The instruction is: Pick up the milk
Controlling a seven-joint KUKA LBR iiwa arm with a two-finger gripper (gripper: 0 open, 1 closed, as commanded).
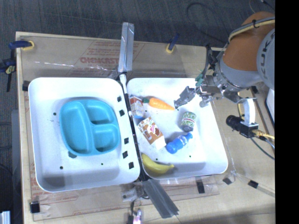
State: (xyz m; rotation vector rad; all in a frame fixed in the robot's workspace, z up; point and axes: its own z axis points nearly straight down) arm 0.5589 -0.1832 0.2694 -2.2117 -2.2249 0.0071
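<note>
Claw (pixel 187 95) hangs over the right bin's (pixel 212 157) far right part, fingers parted a little, nothing between them — its tip sits just right of the carrot (pixel 160 104) and above the small green-labelled can (pixel 188 120). Milk carton (pixel 151 131) lies on its side near the bin's left wall, about mid-depth, long axis slanting toward the near right; a blue bottle (pixel 179 143) lies just beside its lower right end, a banana (pixel 156 165) rests against the near wall, and a small packet (pixel 136 106) sits toward the far left corner. Left bin (pixel 42 171) carries a blue divided plate (pixel 90 126). Judgement: carton looks light, stiff-walled but crushable, printed faces probably slick — best taken across its narrow width at mid-length, square to the long axis, clear of the bottle; a hard pinch could dent it.
</note>
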